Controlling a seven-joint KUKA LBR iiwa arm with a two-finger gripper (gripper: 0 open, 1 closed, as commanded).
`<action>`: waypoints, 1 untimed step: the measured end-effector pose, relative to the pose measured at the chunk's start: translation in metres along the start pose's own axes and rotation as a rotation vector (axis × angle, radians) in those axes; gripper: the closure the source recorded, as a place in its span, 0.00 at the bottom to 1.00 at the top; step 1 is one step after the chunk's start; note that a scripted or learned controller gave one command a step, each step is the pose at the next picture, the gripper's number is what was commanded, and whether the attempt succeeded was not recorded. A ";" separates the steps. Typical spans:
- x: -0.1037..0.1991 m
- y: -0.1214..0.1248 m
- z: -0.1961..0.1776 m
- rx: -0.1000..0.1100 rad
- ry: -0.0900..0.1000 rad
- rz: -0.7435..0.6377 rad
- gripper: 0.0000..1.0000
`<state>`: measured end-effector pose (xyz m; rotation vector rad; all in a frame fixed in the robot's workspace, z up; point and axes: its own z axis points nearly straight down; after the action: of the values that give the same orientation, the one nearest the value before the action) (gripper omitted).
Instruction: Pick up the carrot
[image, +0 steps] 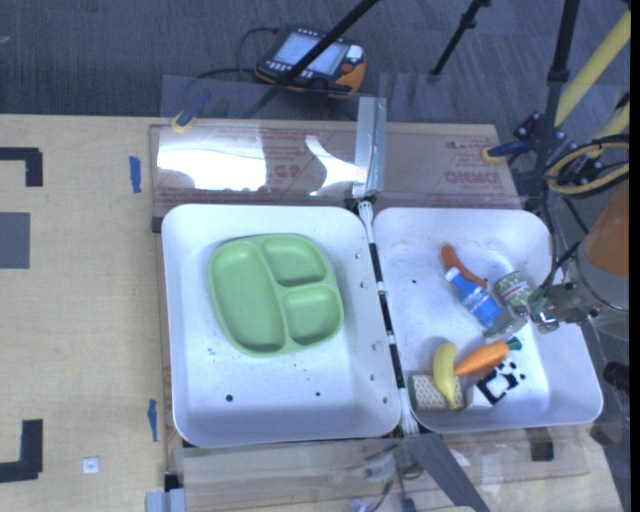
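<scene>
Gripper (548, 305) sits at the right bin's (560, 395) three o'clock edge; I cannot tell its state from this angle, and I see nothing held in it. It hangs just beside a clear bottle (495, 296) with a blue label. At about seven o'clock from it, near but apart, lies the carrot (481, 357), long axis running from eight to two o'clock, touching a banana (447, 371). My left bin (190, 330) carries a green tray (276, 292).

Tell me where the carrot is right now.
The carrot lies in the right bin, toward its near edge, just right of the banana and touching it.
</scene>
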<state>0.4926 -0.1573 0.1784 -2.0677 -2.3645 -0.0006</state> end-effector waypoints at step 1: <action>0.033 0.004 0.086 -0.020 -0.012 -0.113 0.00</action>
<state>0.4922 -0.1243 0.0923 -1.9451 -2.4947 -0.0118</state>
